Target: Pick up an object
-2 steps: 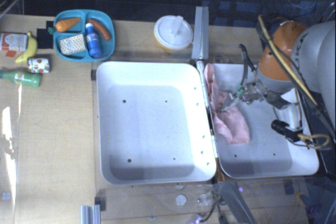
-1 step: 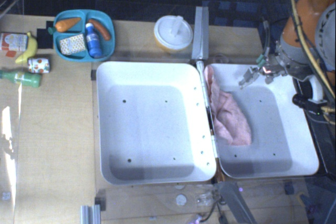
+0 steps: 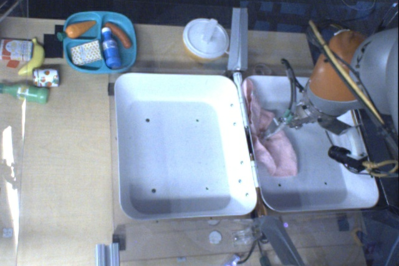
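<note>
Two shallow white plastic bins sit side by side on a light wooden bench (image 3: 56,184). One pink soft cloth (image 3: 272,141) lies crumpled in the right bin (image 3: 324,190), close to the wall next to the left bin (image 3: 181,146). One grey robot arm with an orange band (image 3: 340,75) reaches in from the right, and its gripper (image 3: 272,128) is down on the cloth; I cannot tell if it is grabbing. Behind the bins stand one round white lidded cup (image 3: 206,38) and one blue divided tray (image 3: 100,42) with toy food. One yellow toy banana (image 3: 33,58), one small can (image 3: 45,77) and one green bottle (image 3: 25,93) lie at the far left.
</note>
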You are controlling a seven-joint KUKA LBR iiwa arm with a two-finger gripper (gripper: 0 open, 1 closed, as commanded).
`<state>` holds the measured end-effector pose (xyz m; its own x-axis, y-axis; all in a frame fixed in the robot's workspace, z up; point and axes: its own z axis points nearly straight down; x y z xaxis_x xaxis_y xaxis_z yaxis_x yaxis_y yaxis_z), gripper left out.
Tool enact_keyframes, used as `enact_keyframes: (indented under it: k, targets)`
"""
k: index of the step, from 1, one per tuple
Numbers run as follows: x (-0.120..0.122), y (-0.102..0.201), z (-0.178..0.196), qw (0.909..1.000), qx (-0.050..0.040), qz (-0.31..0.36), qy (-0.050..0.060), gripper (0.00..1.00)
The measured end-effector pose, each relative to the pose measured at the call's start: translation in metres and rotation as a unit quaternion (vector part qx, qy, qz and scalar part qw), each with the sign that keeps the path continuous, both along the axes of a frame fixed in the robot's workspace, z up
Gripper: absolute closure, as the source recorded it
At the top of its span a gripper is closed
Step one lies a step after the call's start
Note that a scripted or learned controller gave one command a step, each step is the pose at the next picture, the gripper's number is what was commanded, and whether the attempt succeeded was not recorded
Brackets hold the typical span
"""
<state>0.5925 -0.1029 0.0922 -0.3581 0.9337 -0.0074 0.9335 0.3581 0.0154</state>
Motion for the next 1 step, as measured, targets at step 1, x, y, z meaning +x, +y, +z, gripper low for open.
enact_keyframes:
  k: [1]
  targets:
    - [0.0023, 0.0025, 0.012, 1.0, 0.0017, 0.001, -0.003, 1.0]
